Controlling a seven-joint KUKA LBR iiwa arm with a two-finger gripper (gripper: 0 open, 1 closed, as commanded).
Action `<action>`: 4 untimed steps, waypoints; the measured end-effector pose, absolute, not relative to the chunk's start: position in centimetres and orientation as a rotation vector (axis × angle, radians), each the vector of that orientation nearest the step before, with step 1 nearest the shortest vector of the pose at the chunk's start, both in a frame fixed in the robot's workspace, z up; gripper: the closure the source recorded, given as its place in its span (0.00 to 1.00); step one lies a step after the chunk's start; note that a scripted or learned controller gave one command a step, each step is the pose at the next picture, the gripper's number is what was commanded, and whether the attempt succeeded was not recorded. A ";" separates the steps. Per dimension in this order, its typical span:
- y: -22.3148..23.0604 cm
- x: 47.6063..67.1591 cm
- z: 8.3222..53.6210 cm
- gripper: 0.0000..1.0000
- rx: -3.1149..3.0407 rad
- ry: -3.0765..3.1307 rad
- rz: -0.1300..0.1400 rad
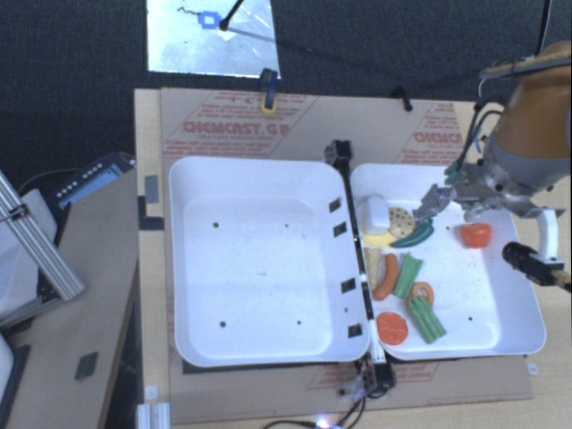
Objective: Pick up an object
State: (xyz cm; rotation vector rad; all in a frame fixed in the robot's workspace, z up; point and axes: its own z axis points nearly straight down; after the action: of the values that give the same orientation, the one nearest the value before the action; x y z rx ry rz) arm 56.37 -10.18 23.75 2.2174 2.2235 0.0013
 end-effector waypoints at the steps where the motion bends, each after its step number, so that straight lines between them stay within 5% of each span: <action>1: -10.7 61.0 10.9 0.00 2.203 2.208 0.024; 2: -14.2 59.1 8.7 0.00 2.218 2.217 0.003; 3: -13.9 59.2 9.6 1.00 2.216 2.222 0.004; 4: -13.9 59.2 9.6 0.00 2.216 2.222 0.004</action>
State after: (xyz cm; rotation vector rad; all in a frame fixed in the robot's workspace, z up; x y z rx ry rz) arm 59.15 -13.90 9.57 2.2164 2.2219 0.0038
